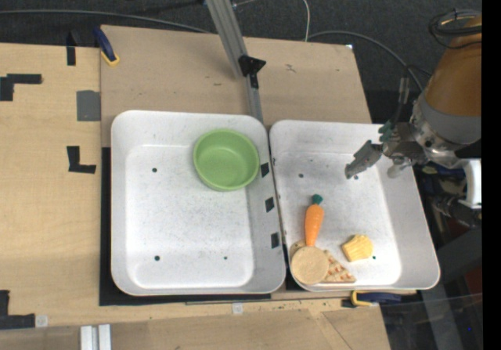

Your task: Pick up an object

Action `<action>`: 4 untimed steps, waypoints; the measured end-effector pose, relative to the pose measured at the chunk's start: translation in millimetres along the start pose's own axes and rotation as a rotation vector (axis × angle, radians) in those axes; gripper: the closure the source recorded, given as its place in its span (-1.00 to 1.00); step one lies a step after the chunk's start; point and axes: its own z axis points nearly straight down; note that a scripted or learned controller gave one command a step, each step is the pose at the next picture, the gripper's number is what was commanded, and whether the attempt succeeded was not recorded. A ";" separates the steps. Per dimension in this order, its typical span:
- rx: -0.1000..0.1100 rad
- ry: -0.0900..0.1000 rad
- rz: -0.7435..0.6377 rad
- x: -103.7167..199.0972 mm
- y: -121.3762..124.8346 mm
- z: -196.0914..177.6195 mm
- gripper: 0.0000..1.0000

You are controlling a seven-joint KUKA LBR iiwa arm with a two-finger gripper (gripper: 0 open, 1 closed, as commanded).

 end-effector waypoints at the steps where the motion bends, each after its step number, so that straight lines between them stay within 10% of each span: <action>1: 0.000 0.000 0.001 -0.2 0.0 0.0 -1.00; 4: 0.003 0.000 0.002 -6.8 -3.8 139.8 -1.00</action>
